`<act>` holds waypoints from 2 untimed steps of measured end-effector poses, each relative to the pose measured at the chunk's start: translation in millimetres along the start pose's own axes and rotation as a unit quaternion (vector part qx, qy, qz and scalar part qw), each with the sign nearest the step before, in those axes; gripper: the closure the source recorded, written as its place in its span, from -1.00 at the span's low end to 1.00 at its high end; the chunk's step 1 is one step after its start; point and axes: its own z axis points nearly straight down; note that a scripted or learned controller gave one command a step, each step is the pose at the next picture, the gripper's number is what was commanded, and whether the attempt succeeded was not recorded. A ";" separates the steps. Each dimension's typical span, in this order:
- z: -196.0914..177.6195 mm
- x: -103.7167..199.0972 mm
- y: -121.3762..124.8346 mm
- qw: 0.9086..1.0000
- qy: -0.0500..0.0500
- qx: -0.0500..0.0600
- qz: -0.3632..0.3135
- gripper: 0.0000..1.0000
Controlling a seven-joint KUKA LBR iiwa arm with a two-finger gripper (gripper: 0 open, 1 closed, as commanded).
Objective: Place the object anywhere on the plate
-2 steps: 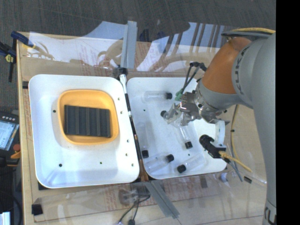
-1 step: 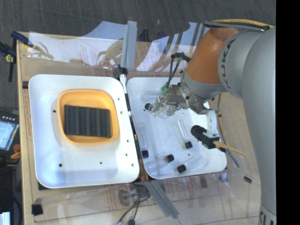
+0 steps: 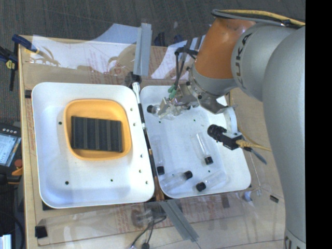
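The plate (image 3: 78,108), yellow with a dark ribbed insert, sits in the left bin (image 3: 52,185) and carries no vial, so the placing is not done. The claw (image 3: 174,104) hangs over the far end of the right bin (image 3: 238,178); whether it is open or closed I cannot tell. Clear vials with black caps lie in the right bin: one (image 3: 201,147) mid-bin, others (image 3: 179,177) near the front wall. Left to do, by my judgement: grasp one, lift over the two rims between the bins, then lower onto the plate, which offers broad room.
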 end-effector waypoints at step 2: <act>12.8 47.8 19.2 0.997 0.000 0.000 0.083 -1.00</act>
